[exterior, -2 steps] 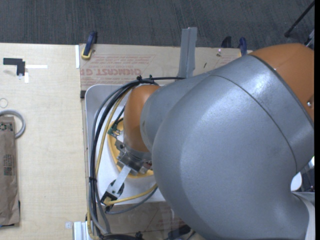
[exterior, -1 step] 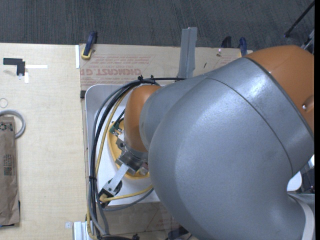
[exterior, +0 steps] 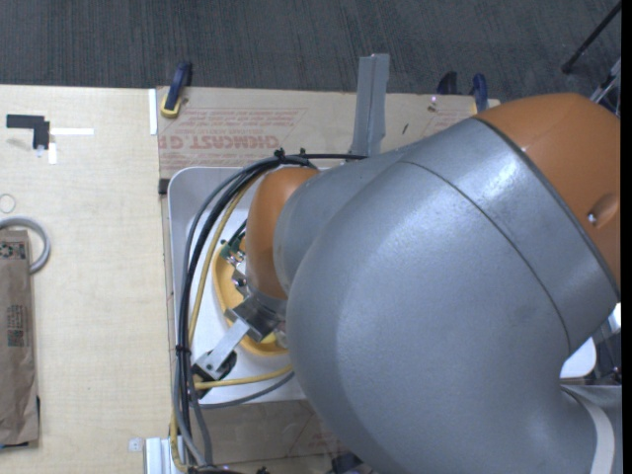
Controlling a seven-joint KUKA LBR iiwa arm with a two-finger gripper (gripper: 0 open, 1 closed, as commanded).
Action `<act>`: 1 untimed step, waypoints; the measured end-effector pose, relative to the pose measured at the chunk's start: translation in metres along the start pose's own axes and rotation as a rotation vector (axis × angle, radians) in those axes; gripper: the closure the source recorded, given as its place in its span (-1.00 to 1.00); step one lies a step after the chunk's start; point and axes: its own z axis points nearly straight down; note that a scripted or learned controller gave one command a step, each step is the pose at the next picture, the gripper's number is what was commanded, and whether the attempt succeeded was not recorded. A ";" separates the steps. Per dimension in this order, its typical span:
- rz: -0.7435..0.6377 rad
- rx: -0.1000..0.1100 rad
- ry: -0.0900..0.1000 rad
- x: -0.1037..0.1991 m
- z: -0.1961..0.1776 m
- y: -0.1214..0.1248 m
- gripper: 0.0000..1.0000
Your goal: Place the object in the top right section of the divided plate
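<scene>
My big grey arm, with its orange band (exterior: pixel 272 205), reaches down into the left white bin (exterior: pixel 183 196) and covers most of it. The gripper (exterior: pixel 259 316) sits low over a yellow plate (exterior: pixel 240 282), of which just thin slivers of rim peek out beside the wrist. A small green bit (exterior: pixel 233 249) shows at the plate's left edge; I cannot tell what it is. The plate's sections and any object on it are hidden under the arm.
Black and yellow cables (exterior: pixel 202 235) loop down the bin's left side. A cardboard sheet (exterior: pixel 257 131) held by blue clamps (exterior: pixel 178 87) lies behind the bin, with a grey post (exterior: pixel 372 102) upright. A brown paper bag (exterior: pixel 15 334) lies at far left.
</scene>
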 end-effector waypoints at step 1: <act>0.228 -0.002 0.001 0.000 -0.001 0.001 1.00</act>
